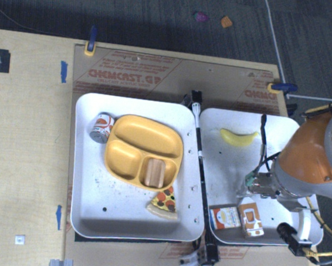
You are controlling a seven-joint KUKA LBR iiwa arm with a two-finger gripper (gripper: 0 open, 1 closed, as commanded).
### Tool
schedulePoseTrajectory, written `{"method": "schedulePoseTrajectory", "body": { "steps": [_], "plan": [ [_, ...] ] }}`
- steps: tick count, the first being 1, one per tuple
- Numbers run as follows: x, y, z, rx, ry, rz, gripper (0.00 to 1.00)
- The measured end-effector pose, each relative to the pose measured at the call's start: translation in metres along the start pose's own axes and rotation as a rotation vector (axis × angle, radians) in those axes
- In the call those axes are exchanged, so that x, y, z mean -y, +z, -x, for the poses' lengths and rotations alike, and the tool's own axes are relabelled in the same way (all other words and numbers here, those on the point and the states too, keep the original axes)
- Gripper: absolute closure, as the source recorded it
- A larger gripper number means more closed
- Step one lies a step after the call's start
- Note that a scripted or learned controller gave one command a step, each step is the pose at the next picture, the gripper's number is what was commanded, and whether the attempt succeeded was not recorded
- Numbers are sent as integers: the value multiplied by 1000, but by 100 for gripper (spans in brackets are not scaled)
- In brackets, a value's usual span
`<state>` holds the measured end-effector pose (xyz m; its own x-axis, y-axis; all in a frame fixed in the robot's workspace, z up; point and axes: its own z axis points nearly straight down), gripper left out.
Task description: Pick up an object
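Right now the gripper (256,185) sits low in the right bin (234,160), just far of the two small cartons (237,218) at the near edge; can't tell how the jaws stand. Banana (238,137) lies at the far side, well apart. Best bet looks like the orange carton (252,219): centre over it, align across its narrow side, drop straight, avoid nudging its neighbour into the wall.

Robotics lab, clamped board (177,77) on taped bench, two white bins (85,168), toy food, cables
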<state>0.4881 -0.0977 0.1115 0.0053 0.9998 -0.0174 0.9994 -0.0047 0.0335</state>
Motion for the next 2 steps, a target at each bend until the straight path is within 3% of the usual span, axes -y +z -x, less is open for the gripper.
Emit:
{"method": "schedulePoseTrajectory", "body": {
  "steps": [1, 2],
  "plan": [
    [-65, -73, -84, -18, -7, -33, 100],
    [-44, -105, -139, -18, -7, -31, 100]
  ]
}}
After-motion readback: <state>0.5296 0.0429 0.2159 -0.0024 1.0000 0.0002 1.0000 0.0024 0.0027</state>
